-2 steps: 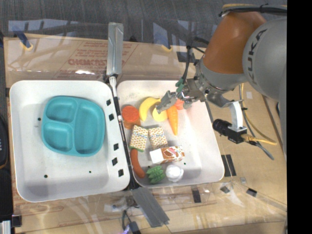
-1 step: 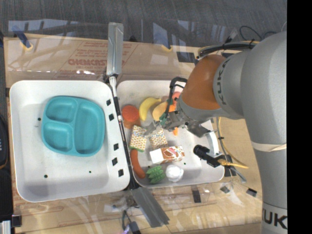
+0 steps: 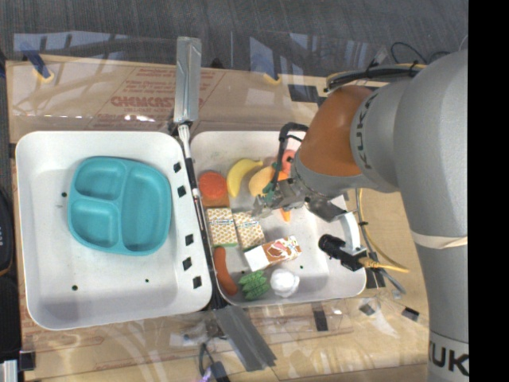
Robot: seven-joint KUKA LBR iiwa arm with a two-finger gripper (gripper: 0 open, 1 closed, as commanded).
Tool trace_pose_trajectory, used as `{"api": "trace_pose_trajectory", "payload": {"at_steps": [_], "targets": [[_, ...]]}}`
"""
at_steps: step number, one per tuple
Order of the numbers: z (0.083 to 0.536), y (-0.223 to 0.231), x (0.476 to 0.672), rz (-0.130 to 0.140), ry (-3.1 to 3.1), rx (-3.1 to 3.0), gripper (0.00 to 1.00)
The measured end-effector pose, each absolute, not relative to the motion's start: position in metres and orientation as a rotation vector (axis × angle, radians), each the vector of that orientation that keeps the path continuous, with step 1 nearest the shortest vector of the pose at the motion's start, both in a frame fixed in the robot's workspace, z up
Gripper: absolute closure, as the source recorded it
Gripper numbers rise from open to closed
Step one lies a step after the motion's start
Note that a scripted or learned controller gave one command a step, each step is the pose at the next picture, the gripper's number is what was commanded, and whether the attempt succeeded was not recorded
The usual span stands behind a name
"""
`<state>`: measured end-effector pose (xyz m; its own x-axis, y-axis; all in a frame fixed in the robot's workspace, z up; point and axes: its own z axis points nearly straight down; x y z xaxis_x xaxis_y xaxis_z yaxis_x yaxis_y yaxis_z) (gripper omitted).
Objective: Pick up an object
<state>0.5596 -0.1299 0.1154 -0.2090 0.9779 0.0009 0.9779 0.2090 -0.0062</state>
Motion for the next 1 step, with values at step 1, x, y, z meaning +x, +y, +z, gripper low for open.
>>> {"api": "trace_pose_trajectory", "payload": {"at_steps": [1], "targets": [[0.1154,-0.1297,0.5597,0.007,-2.439,-1.973,0.0]]}}
